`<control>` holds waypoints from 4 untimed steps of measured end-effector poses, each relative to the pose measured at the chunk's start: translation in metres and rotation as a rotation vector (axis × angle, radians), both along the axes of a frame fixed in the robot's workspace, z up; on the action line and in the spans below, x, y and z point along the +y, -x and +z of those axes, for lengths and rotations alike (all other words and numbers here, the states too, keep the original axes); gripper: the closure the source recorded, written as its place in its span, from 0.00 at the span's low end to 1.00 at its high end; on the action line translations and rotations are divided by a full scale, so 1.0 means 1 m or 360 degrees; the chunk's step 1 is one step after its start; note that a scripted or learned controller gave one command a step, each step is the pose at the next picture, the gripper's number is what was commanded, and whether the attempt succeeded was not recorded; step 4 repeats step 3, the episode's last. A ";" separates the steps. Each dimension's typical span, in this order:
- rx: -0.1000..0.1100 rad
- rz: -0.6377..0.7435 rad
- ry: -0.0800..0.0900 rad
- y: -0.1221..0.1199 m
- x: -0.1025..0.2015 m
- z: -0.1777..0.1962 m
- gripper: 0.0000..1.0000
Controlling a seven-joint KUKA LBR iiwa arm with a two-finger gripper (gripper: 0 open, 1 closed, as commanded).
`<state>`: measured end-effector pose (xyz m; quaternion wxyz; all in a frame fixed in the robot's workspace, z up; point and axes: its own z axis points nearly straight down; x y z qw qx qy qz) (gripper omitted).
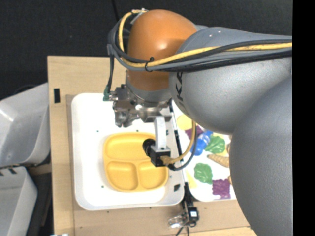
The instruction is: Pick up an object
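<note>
A pale wooden table [60, 146] stood before a dark backdrop [59, 18], with white moulded units [22, 127] beside its left edge.

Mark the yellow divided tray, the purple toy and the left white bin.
yellow divided tray [125, 151], camera view, floor of its large compartment.
purple toy [221, 189], camera view, its middle.
left white bin [87, 146], camera view, bare floor left of the tray.

No writing, label, brand or number was legible anywhere, neither on the yellow tray [129, 167] nor on the white bin [86, 151].
</note>
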<state>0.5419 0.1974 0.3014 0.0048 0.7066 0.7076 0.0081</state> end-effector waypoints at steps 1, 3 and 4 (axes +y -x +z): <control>0.0041 0.0003 0.0014 -0.037 0.024 -0.153 1.00; 0.0030 -0.0014 0.0013 -0.148 -0.106 -0.101 1.00; 0.0030 -0.0014 0.0013 -0.148 -0.106 -0.101 1.00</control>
